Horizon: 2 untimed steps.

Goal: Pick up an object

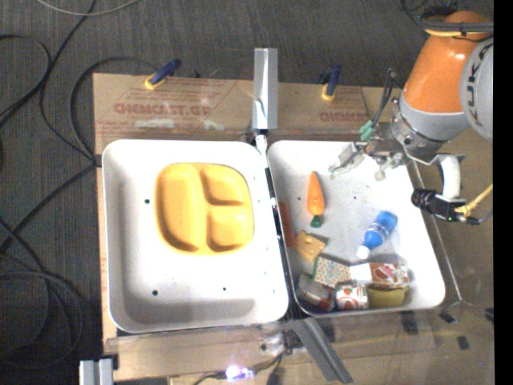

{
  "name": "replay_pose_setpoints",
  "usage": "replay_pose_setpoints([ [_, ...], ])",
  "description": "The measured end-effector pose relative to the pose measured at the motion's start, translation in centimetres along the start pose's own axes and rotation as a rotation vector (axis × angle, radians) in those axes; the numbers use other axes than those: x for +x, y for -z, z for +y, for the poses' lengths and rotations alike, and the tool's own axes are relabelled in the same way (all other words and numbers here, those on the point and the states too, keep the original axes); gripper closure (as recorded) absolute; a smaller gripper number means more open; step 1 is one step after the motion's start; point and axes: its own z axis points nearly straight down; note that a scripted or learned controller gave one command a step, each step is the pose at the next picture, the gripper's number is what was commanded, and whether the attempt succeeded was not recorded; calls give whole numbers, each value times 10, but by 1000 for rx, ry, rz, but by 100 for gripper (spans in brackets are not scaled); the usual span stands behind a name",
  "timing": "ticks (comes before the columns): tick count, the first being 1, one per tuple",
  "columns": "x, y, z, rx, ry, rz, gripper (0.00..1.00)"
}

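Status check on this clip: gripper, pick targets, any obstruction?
Gripper open, nothing between the fingers, over the right bin's far end. Carrot and blue bottle lie loose, untouched. Path to the carrot looks clear.

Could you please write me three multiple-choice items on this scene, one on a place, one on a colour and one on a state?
1. Where does the yellow divided tray lie?
A. in the left bin
B. in the right bin
C. on the cardboard behind the bins

2. What colour is the bottle in the right bin?
A. green
B. blue with a white cap
C. black

3. How does the toy carrot stand to the gripper?
A. clamped between its fingers
B. hanging in the air below it
C. lying on the bin floor, apart from it

Answers: 1 A, the tray sits in the middle of the left bin. 2 B, its body is blue and its cap white. 3 C, the carrot rests on the floor with bare white between it and the gripper.
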Motion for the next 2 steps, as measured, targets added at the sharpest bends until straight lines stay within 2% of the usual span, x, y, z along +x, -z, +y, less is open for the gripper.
replay_pose_setpoints([
  [1, 15, -145, 31, -12, 148, -3, 0],
  [2, 16, -135, 32, -12, 147, 0, 100],
])
